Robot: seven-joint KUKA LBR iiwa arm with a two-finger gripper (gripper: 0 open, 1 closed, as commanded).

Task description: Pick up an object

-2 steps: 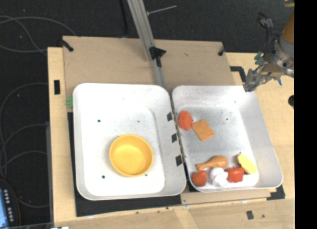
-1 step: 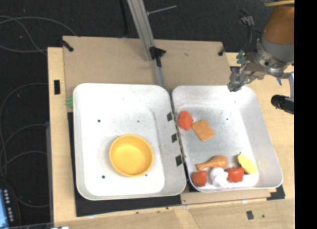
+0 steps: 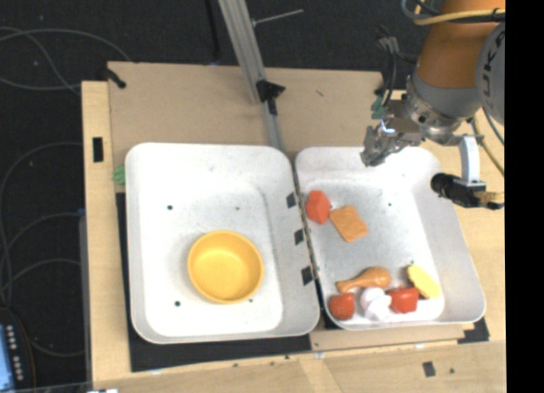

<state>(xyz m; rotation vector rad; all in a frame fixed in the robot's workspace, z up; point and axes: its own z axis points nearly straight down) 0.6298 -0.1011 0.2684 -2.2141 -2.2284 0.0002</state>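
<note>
Gripper hovers over right bin's far edge; finger state cannot be determined. Orange ball and tan block lie apart, nearer the camera.

No readable text, label, brand, number or sign appears anywhere.

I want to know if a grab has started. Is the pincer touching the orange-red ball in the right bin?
Apart. The camera view shows the pincer at the bin's far edge, with bare white floor between it and the orange-red ball.
</note>
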